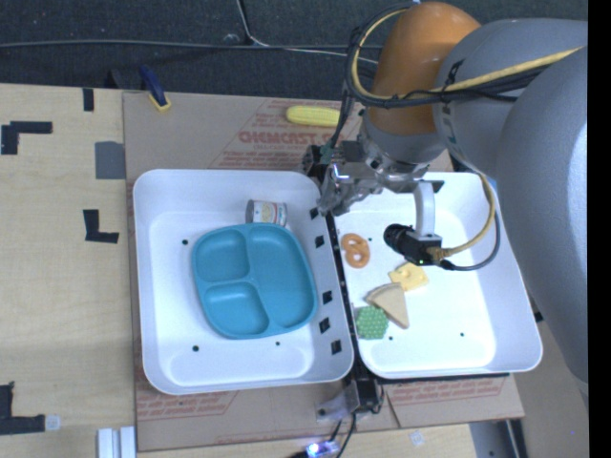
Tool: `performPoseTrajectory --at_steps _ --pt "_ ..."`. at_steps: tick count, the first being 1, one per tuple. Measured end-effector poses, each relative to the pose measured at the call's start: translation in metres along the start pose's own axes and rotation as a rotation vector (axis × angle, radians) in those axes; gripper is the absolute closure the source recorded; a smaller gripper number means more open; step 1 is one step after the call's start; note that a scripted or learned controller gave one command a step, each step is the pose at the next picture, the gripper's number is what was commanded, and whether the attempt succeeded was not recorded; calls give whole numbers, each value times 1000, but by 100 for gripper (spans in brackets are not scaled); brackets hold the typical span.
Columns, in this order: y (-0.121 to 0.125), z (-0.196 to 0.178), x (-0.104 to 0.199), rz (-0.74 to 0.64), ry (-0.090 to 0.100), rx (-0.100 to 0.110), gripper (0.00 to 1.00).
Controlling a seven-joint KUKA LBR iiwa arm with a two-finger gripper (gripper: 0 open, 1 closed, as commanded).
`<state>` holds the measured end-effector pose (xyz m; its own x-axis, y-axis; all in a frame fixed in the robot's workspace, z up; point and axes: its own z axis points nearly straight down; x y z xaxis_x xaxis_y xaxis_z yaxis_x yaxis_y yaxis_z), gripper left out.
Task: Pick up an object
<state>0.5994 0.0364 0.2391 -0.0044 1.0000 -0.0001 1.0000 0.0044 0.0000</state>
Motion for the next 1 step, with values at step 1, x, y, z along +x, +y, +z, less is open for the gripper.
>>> performPoseTrajectory --at_steps 1 --pt "14 -2 53 -1 1 0 100"
